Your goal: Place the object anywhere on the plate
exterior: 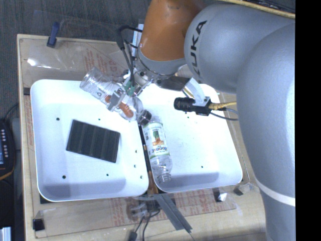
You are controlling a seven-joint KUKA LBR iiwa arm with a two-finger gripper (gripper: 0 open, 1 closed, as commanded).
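Apparently fingers (122, 100) closed on clear cup (98, 87).

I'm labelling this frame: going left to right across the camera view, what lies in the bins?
Dark plate in the left bin → clear cup by the gripper → plastic bottle in the right bin.

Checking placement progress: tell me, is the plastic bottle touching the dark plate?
Apart. The camera view shows the plastic bottle in the right bin, with bare white bin floor and both bins' rims between it and the dark plate.
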